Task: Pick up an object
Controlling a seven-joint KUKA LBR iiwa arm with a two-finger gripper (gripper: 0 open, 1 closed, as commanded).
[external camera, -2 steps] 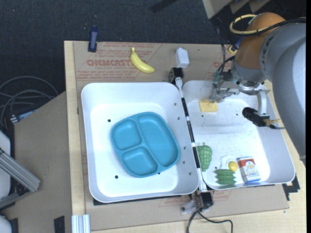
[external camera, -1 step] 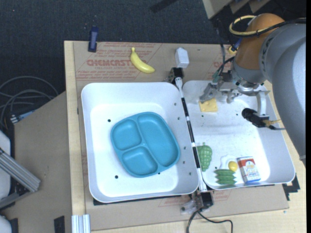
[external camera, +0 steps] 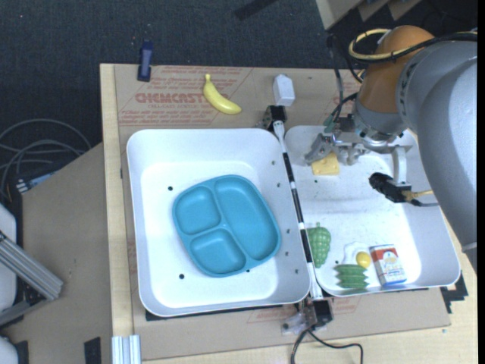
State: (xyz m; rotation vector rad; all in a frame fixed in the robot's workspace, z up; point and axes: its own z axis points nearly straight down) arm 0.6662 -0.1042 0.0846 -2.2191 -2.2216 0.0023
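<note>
Two-finger metal gripper (external camera: 331,152) sits at the right white bin's (external camera: 424,275) far-left corner — touching a pale yellow wedge-shaped block (external camera: 327,166). Jaw opening — cannot tell. Blue three-compartment plastic tray (external camera: 225,224) lies mid left white bin (external camera: 148,161).

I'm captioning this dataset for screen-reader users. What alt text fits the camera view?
A grey robot arm's end effector hangs over a yellow block at the far end of the right white bin, which also holds green toy vegetables and a small carton. The left bin holds a blue divided plate; a toy banana lies on the bench.

Overhead, slanted down on both bins (external camera: 144,226)
</note>
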